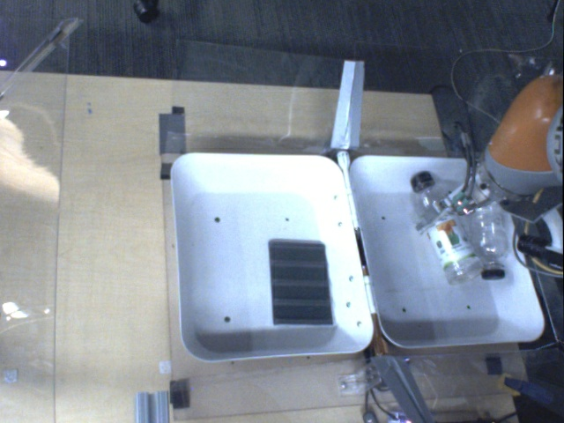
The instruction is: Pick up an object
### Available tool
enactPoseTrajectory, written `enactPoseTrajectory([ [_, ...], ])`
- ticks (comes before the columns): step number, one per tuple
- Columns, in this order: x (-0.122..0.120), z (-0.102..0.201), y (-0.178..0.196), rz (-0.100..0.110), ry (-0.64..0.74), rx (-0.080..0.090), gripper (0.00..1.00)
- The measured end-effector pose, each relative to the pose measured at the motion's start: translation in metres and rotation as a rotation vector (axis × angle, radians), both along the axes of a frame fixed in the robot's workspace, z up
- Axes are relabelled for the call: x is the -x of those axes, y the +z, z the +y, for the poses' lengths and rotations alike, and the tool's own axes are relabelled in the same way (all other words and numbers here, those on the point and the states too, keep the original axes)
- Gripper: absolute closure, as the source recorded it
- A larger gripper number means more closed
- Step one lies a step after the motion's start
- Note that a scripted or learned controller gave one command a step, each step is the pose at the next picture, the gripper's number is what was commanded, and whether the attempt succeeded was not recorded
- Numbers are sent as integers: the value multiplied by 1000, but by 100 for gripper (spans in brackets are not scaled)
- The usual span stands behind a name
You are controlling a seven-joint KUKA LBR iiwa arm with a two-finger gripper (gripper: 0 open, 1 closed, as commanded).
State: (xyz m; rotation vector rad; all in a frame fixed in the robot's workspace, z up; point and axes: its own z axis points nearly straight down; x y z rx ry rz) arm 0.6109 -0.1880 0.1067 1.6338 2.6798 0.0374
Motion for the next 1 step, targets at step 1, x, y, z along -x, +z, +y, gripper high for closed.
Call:
enactPoseTrajectory([
  [1, -52, 31, 59, 40, 3, 20, 100],
])
